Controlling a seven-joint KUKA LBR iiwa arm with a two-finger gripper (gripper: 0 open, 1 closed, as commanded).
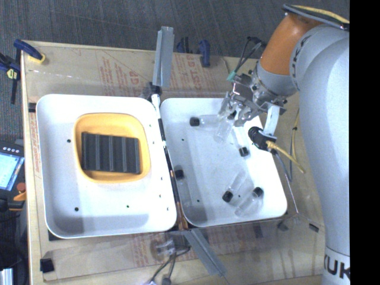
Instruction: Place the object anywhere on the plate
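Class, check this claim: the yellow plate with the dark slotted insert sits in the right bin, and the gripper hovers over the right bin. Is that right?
Not quite. The camera view shows the yellow plate in the left bin, not the right bin. The gripper does hover over the right bin.

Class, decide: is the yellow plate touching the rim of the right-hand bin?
Apart. The camera view shows the yellow plate lying inside the left bin, with white floor all round it, away from the right bin.
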